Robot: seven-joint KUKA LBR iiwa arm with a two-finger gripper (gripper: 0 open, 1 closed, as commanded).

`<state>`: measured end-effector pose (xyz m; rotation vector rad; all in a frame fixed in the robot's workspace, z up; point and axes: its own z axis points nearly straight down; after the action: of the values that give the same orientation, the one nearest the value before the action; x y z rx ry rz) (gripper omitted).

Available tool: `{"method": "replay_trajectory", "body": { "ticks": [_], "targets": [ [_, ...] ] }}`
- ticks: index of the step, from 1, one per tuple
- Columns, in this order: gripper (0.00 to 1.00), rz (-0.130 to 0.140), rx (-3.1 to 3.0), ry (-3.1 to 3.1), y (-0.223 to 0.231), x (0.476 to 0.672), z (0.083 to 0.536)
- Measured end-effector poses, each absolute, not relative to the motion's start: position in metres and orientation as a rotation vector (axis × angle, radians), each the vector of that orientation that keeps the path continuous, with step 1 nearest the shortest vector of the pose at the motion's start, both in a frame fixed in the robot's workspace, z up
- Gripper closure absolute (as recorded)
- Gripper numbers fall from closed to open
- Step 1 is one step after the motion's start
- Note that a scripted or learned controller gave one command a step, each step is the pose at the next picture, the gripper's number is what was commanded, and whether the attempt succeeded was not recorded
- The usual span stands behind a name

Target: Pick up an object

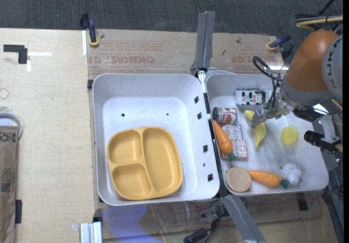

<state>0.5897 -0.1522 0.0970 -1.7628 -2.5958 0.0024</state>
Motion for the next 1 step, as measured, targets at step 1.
{"method": "replay_trajectory", "body": {
  "ticks": [1],
  "targets": [
    [1.0,0.003,-1.765,-2.591,-0.1531,0.5897,0.1038]
  ]
}}
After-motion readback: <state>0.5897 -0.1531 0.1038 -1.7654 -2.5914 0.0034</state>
